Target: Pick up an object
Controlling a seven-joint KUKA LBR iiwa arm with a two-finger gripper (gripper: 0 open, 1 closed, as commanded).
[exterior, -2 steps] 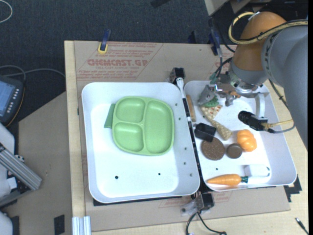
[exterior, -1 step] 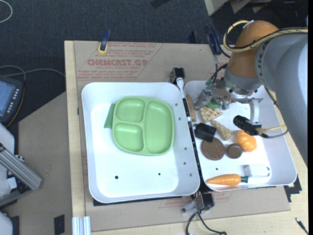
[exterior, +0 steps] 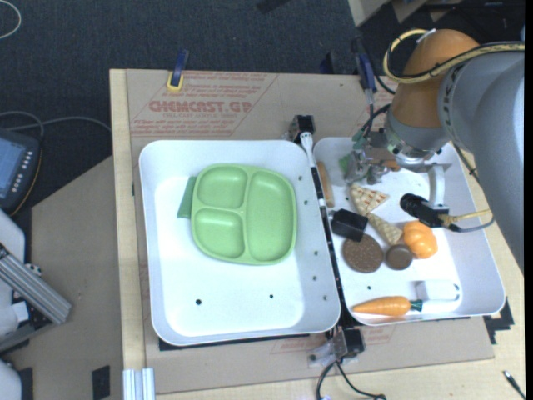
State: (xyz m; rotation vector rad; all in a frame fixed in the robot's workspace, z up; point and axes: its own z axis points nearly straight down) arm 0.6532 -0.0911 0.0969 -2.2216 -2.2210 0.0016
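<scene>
Objects for picking, right bin (exterior: 487,294), as I read them near to far: carrot (exterior: 383,307) by the front rim; brown cookie (exterior: 363,255) beside an orange fruit (exterior: 420,240); pizza slice (exterior: 367,198) further back. Gripper (exterior: 363,163) low over the bin's far left corner; its jaw state I cannot tell. Left bin (exterior: 166,298): green divided plate (exterior: 244,213).
</scene>
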